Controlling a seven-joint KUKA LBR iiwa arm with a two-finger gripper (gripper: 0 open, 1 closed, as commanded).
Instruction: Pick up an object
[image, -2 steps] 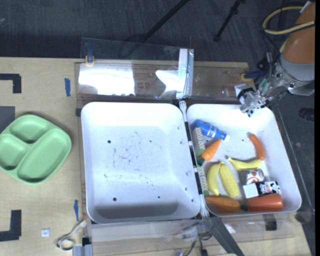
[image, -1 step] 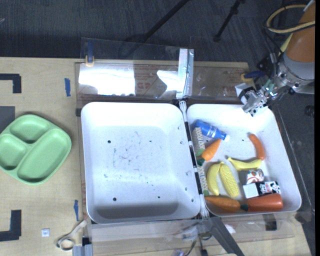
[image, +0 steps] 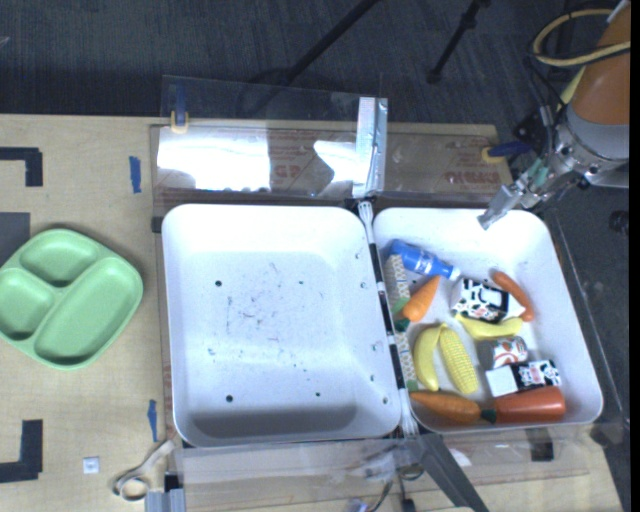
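The right bin (image: 575, 300) holds a pile of toy food. A blue bottle (image: 420, 262) lies at its back left, with a small carrot (image: 423, 297) just in front of it. A black-and-white cow-patterned piece (image: 480, 297) sits mid-bin beside an orange sausage shape (image: 511, 290). Further forward are a banana (image: 427, 357), a corn cob (image: 459, 361), a large carrot (image: 446, 405) and a red pepper-like piece (image: 530, 403). My gripper (image: 497, 212) hangs over the bin's back right rim, above and apart from the pile, with nothing seen in it.
The left bin (image: 270, 315) sits beside the right one, sharing a central wall. A green divided plate (image: 66, 297) rests on the bench at far left. A clear plastic panel (image: 270, 150) stands behind the bins. Cables loop at the top right.
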